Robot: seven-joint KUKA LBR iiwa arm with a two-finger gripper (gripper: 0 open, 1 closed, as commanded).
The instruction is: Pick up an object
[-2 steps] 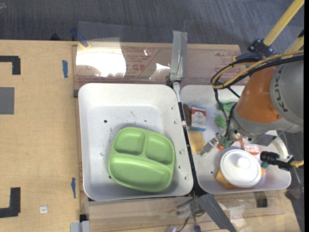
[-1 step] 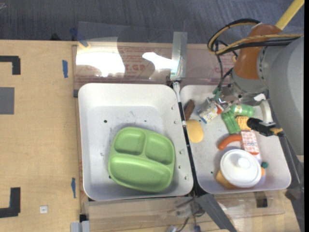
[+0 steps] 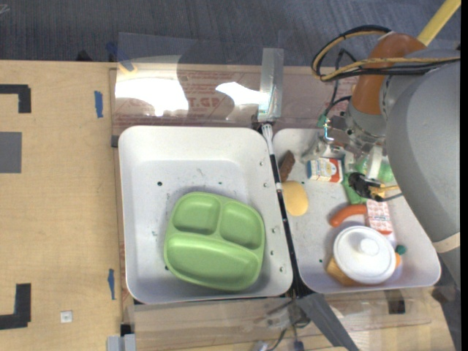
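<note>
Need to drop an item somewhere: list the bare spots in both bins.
Left bin: bare floor behind and left of the green divided plate. Right bin: a small bare patch between the yellow piece and the white lidded container; its far end is crowded under the claw.

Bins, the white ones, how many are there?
2. The left bin holds a green divided plate. The right bin beside it holds small items; the arm may hide some.

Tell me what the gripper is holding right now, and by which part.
It cannot be told: the gripper hangs low over the right bin, above the small carton, with nothing visibly held.
</note>
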